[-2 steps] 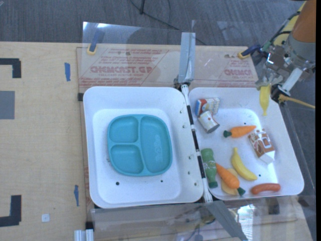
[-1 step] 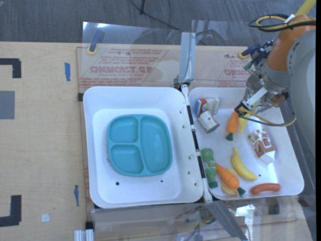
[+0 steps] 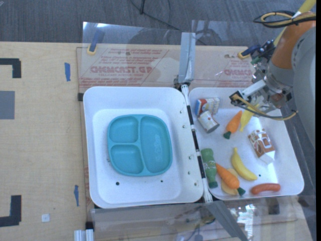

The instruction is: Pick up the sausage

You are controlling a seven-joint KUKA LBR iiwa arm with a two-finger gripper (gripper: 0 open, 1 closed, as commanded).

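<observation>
The sausage is a short red-orange link lying flat at the front right corner of the right bin. My gripper hangs over the far part of that bin, well behind the sausage and apart from it. Directly below the gripper lie a small yellow piece and a carrot.
The right bin also holds a banana, a brown-and-white cake slice, a green bottle, a second carrot, a small carton and a can. A blue divided plate sits in the left bin.
</observation>
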